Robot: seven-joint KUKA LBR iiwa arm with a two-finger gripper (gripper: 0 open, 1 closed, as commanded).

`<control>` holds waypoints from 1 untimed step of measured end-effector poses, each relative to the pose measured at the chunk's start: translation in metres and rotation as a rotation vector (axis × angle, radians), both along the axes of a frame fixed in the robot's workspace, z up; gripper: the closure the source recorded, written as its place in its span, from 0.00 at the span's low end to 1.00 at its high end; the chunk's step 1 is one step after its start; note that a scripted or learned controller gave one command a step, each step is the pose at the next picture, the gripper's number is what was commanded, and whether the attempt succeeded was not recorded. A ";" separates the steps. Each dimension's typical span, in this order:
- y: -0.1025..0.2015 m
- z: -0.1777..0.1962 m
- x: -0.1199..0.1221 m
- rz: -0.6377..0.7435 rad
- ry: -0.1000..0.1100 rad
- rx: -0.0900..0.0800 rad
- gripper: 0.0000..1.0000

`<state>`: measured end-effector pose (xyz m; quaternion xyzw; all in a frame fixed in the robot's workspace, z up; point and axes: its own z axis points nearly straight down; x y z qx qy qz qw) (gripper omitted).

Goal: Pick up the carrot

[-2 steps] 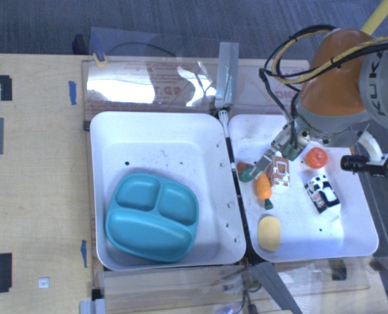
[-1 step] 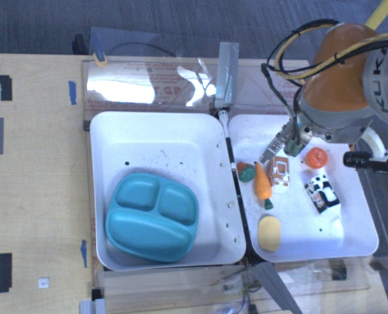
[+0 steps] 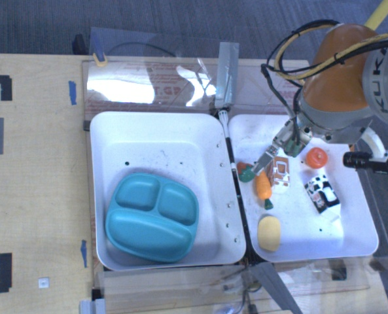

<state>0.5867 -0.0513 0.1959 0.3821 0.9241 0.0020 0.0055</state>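
Note:
The carrot (image 3: 264, 186) is small and orange with a green stub at its near end. It lies in the right bin (image 3: 351, 237), close to that bin's left wall. My gripper (image 3: 262, 165) slants down and left from the orange-banded wrist, and its tip sits just above the carrot's far end. From this angle I cannot tell whether it touches the carrot. A green piece (image 3: 246, 173) lies right beside the gripper's tip on the left.
Around the carrot lie a small white and orange box (image 3: 281, 173), a red tomato (image 3: 317, 157), a black and white item (image 3: 322, 194) and a yellow lump (image 3: 269, 233). The left bin (image 3: 115, 129) holds a blue divided plate (image 3: 154, 216).

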 end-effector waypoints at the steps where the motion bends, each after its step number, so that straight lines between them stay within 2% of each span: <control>1: -0.012 -0.011 0.013 0.178 0.006 -0.002 0.00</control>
